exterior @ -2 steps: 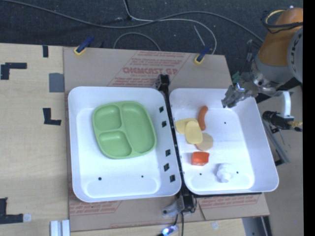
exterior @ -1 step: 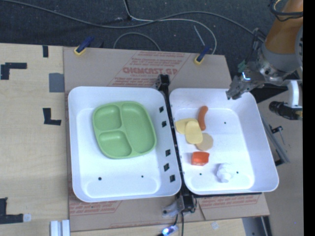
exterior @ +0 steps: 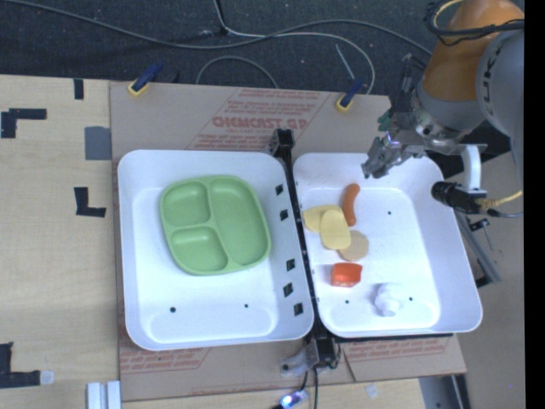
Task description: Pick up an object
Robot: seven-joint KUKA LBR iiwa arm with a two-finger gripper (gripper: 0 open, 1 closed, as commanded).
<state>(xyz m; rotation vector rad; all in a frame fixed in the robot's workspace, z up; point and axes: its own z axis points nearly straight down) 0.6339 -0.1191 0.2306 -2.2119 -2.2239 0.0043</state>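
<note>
The end effector (exterior: pixel 376 165) hangs over the far left corner of the right bin (exterior: pixel 447 254), with nothing between its fingers as far as the view shows; how far they are parted cannot be told. Just nearer lies an orange sausage-shaped piece (exterior: pixel 350 204), and beside it, toward the bin's left wall, 2 yellow pieces (exterior: pixel 328 224) overlap a tan round one (exterior: pixel 356 246). A red-orange block (exterior: pixel 346 273) and a white lump (exterior: pixel 389 299) sit toward the near edge. The left bin (exterior: pixel 140 237) carries a green divided tray (exterior: pixel 215 224) with 3 compartments
</note>
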